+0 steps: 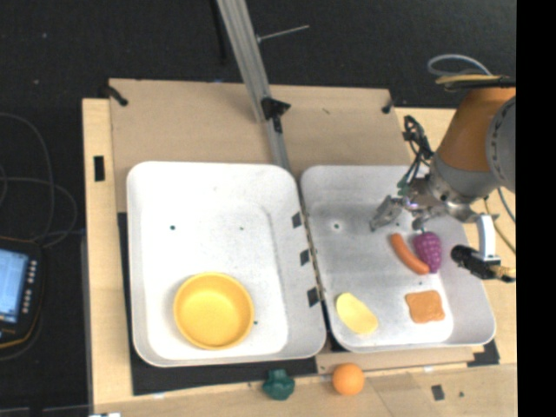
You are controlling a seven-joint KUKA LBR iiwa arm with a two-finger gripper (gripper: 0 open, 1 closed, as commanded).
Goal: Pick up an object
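While the gripper point(401, 214) was held over the far half of the right bin point(347, 194), its fingers were seen spread apart with nothing between them, so the approach step was judged to be in hand. The carrot point(407, 254) and purple grapes point(427, 248) lay just beside it toward the bin's right edge, so a short shift, a descent and a closing would be called for. A yellow bowl point(213, 310) sat in the left bin's point(208, 189) near corner, and an orange ball point(347, 379) lay on the bench's point(191, 129) near edge.

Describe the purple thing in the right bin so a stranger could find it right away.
Start at the right bin of the two. Toward its far right side, by the hand, lies the bunch of purple grapes. It touches an orange carrot; it alone is purple and knobbly.
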